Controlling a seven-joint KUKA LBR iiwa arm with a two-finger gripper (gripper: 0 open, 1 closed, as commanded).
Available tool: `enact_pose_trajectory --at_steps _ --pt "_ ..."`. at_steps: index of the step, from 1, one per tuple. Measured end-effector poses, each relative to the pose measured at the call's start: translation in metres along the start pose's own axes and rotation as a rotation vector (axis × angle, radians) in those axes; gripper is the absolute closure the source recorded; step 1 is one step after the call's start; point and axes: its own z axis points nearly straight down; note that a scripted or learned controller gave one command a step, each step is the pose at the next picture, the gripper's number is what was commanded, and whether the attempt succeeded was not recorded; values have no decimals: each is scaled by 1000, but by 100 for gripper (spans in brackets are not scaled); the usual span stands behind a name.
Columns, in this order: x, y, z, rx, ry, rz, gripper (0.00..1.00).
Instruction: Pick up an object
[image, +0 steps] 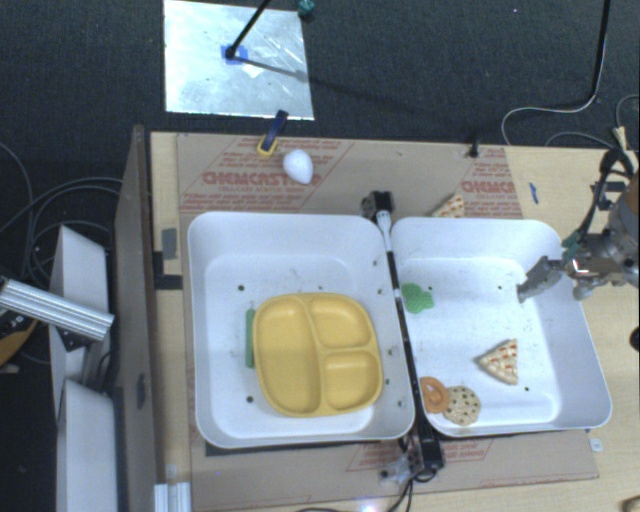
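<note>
**Arm cut off at right edge, gripper over right bin**

Gripper (535, 280) at the right bin's (575, 400) upper right; can't tell its state, arm mostly cropped. Pizza slice (499, 360), cookie (461, 404), pretzel (434, 393), green piece (415, 297) lie in that bin. Yellow tray (318, 353) half-hides a green item in the left bin (215, 400). Cardboard-covered tabletop (240, 175), dark carpet.

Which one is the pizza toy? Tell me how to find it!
Look in the right white bin, the one beside the bin holding the yellow tray. Go toward its near right part: the pizza slice lies there alone. It is a pointed tan triangle, unlike the round cookie and orange ring.
</note>
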Motion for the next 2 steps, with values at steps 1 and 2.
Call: enact_pose_trajectory --at_steps 1,2 --pt "-23 -33 164 17 4 6 0" --pt "19 119 197 -10 1 -10 0"
